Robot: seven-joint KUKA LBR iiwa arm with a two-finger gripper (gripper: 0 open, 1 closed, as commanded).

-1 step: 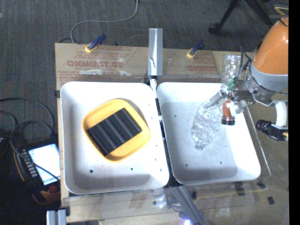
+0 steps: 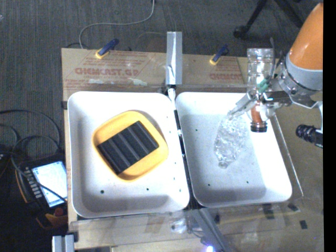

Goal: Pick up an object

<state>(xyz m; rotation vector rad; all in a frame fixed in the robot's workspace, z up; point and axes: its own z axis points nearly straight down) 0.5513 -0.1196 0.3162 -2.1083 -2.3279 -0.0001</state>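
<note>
Brown cardboard-covered bench top (image 2: 131, 72) spanning the middle of the frame, printed with red lettering along its upper strip. Resting directly on it: two shallow white plastic bins, the left bin (image 2: 79, 140) and the right bin (image 2: 273, 185), side by side, touching along a central seam.

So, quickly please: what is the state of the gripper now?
Gripper: cannot be told; it is over the right bin, at the clear plastic bottle.

Two shallow white bins, the left bin (image 2: 79, 156) and the right bin (image 2: 273, 185), hold one yellow-and-black sponge (image 2: 130, 144) and one crumpled clear plastic bottle (image 2: 232, 139); two blue-and-yellow clamps (image 2: 106, 48) (image 2: 219, 54) stand behind.
</note>
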